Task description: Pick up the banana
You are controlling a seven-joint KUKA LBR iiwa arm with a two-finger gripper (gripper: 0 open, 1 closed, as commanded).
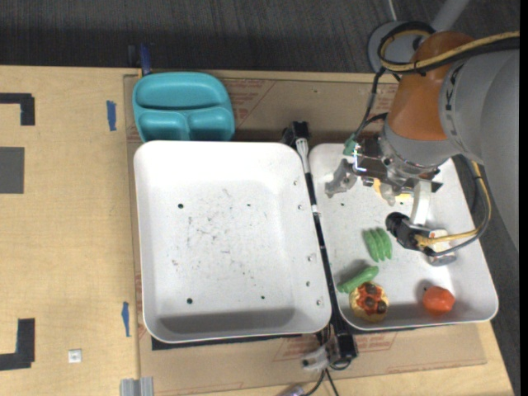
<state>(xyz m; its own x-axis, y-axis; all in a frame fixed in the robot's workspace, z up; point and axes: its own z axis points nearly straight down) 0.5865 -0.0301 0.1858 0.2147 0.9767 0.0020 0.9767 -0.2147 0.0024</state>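
In the right bin (pixel 478 262) my gripper (pixel 384 183) hangs low over the far part, with the arm's orange band above it. A small patch of yellow, seemingly the banana (pixel 387 190), peeks out directly beneath the gripper; most of it is hidden by the wrist. Whether the gripper touches it is unclear.
Nearer the front of the right bin lie a green ribbed pod (pixel 378 244), a green piece (pixel 355 277) beside a yellow-and-red object (pixel 369 300), and an orange-red ball (pixel 438 299). The left bin (pixel 148 221) sits alongside. A teal divided tray (pixel 183 106) stands behind it.
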